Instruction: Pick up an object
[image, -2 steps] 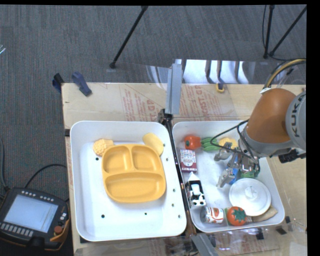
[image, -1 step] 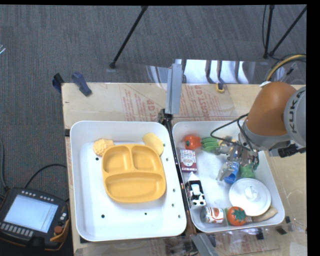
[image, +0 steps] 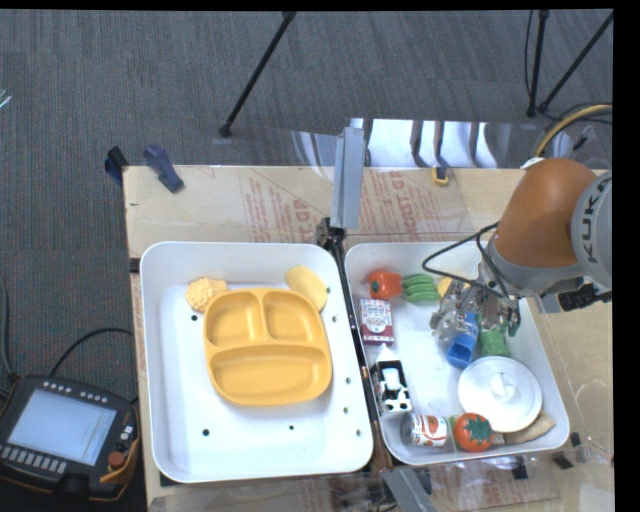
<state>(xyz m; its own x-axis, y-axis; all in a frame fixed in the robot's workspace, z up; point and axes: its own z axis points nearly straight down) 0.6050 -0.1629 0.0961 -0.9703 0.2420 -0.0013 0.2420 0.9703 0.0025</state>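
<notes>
- The handheld control unit (image: 65, 435) with its grey screen lies on the floor at the lower left, beside the surface (image: 230, 205).
- The surface carries reversed red print; it cannot be read.
- The left bin (image: 160, 400) holds a yellow divided plate (image: 267, 345).
- The right bin (image: 555, 385) holds a small red printed box (image: 376, 321), text too small to read, a can (image: 428, 431), a tomato (image: 474, 431), and a white lid (image: 500, 392).
- The tool (image: 470, 318) hangs over a blue block (image: 461, 349); whether it is spread or pressed together cannot be told.
</notes>
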